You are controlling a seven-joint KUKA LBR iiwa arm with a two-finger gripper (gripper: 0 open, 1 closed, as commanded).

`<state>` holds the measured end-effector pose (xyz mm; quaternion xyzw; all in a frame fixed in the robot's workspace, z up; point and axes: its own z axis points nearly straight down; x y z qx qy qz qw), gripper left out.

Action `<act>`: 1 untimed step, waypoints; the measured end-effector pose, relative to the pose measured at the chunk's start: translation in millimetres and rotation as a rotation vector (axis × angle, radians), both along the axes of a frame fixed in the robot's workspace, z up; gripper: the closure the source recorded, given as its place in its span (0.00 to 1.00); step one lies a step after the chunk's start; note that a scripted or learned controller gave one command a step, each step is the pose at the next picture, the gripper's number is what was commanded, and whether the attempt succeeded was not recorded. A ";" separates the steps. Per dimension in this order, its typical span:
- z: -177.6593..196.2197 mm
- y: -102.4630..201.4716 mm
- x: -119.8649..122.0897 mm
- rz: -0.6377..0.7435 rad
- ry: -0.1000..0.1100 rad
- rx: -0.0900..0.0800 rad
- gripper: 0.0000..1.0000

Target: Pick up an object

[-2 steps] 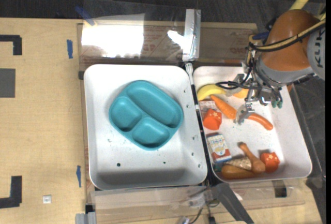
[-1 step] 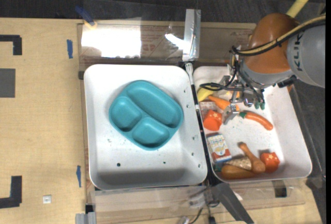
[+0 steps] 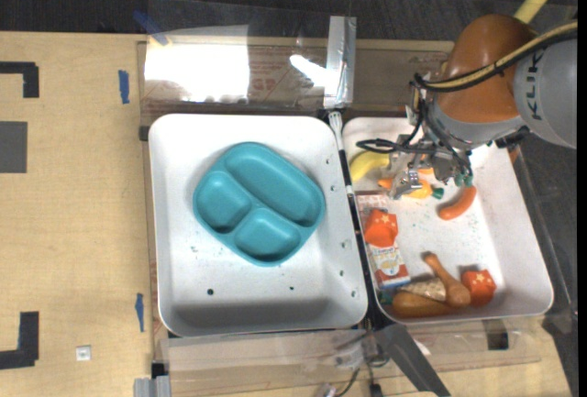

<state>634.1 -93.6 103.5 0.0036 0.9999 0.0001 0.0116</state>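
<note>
- The hand [image 3: 424,173] is seen low in the right bin [image 3: 514,230], at its far end, over a small orange piece [image 3: 415,191] that lies just under it.
- Whether the hand is open or closed cannot be told, because it is too small and busy there. Nothing is seen held.
- The step is judged to be the reach down for a grab. Next, a close on one toy and a lift straight up would be needed.
- Just beside the hand, a yellow banana [image 3: 367,168] and a red sausage [image 3: 458,202] are found.
- Farther from the hand, an orange bottle [image 3: 384,244], a brown drumstick [image 3: 445,278] and a red tomato [image 3: 479,283] are laid.
- In the left bin [image 3: 183,285], well apart from the hand, a blue tray [image 3: 259,203] with three parts is kept.
- Both bins are set on the desk [image 3: 73,203].
</note>
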 end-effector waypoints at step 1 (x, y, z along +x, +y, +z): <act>126.7 -91.5 -25.3 0.018 0.005 -0.007 1.00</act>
